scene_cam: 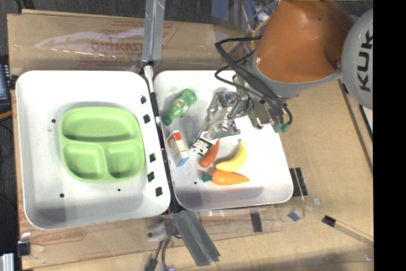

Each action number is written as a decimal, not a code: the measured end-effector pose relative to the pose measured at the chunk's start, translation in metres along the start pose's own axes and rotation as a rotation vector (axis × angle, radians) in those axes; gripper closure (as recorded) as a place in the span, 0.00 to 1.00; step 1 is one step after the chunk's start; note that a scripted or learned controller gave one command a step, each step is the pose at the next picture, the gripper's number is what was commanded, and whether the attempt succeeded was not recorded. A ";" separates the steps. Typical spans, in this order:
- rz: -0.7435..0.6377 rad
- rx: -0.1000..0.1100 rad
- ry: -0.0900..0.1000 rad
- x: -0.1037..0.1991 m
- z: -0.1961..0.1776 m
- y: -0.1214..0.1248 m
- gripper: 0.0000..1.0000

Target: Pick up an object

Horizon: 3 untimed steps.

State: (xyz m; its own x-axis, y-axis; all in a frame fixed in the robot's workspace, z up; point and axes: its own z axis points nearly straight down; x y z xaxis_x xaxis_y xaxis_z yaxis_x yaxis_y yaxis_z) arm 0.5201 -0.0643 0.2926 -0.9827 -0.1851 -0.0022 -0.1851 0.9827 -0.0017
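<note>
My gripper [204,144] reaches down into the right bin [269,190] from under the orange wrist band. Its tip stands over the upper end of a red-orange chilli-shaped toy [210,156] and looks to touch it. A yellow banana [233,158] lies just right of that, and an orange carrot [229,178] lies below both. A green bottle [178,106] sits tilted at the bin's upper left. A small white, red and blue box [178,147] lies at the left wall.
The left bin [38,200] holds a light green divided tray [101,143]. A metal bar [153,28] runs up from the gap between the bins. Black cables [238,76] loop beside the wrist. Brown cardboard [76,41] lies behind the bins.
</note>
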 end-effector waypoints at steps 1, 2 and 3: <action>-0.004 0.002 -0.003 -0.001 -0.011 0.000 1.00; -0.007 0.003 -0.005 -0.003 -0.022 0.000 1.00; -1.156 -0.001 -0.001 0.004 -0.043 0.002 1.00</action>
State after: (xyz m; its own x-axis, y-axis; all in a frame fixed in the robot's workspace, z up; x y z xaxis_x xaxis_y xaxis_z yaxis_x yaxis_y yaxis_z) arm 0.5153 -0.0632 0.3359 -0.2266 -0.9740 -0.0008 -0.9740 0.2266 -0.0022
